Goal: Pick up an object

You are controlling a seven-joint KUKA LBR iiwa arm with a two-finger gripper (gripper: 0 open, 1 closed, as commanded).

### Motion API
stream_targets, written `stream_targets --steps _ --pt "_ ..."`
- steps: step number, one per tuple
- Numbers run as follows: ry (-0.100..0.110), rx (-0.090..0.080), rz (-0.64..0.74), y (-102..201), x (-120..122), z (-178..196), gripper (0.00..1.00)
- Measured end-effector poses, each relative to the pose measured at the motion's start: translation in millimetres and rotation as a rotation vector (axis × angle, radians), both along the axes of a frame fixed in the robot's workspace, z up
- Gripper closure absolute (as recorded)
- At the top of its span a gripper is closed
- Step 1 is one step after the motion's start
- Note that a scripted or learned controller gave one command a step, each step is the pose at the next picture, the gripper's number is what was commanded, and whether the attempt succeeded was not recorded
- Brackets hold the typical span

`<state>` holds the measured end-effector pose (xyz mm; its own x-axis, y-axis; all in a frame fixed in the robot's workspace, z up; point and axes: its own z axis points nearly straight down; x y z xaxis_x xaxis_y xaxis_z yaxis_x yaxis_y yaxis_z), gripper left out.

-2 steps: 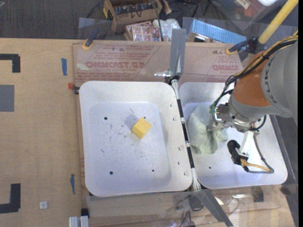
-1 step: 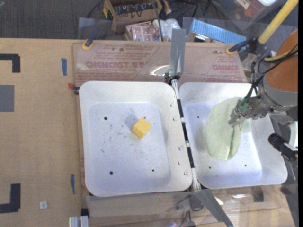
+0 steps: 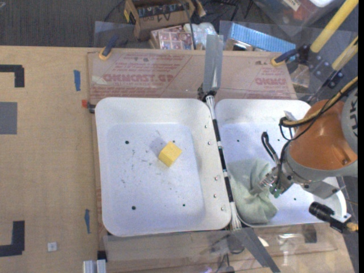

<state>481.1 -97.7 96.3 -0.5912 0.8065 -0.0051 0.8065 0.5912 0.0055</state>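
Note:
A small yellow block point(image 3: 169, 153) lies near the middle of the left white bin point(image 3: 114, 118). A crumpled pale green cloth point(image 3: 250, 192) sits in the front left corner of the right bin point(image 3: 250, 115). My gripper point(image 3: 269, 185) is down at the cloth's right side, its tip touching or pressed into the fabric. The orange wrist band point(image 3: 321, 141) and grey arm cover the right part of that bin.
A metal divider point(image 3: 219, 152) runs between the two bins. Cardboard point(image 3: 148, 75) lies behind the bins, and clutter of boxes sits beyond it. A black cable point(image 3: 267, 144) loops beside the wrist. The wooden bench point(image 3: 45, 152) stretches out to the left.

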Motion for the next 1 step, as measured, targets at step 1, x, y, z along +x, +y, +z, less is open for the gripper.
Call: stream_targets --steps 1 --pt "0.004 0.001 -0.226 87.1 -1.1 88.3 1.00"
